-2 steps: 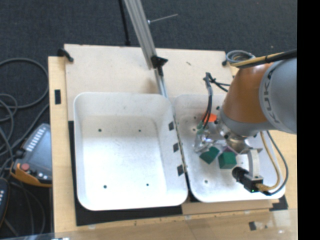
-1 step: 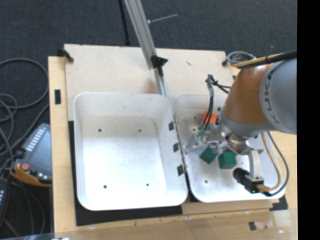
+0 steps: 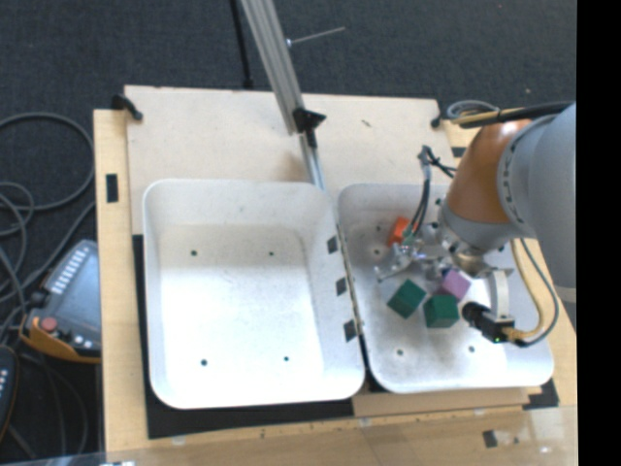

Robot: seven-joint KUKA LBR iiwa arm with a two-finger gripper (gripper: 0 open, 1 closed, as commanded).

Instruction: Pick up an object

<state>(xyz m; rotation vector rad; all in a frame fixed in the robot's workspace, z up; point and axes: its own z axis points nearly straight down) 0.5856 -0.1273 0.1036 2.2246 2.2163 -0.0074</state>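
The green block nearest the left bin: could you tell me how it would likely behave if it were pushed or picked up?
The green block looks stiff and flat-faced, so it would probably slide, not roll. It seems small and likely light. Its neighbour, another green block, sits very close, so a push may shift both.

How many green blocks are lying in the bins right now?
2. One green block lies near the middle of the right bin; the other green block sits just to its right, beside a purple block. The arm overhangs this bin and may hide more.

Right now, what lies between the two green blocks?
In the camera view, nothing: the left green block and the right green block sit side by side, almost touching.
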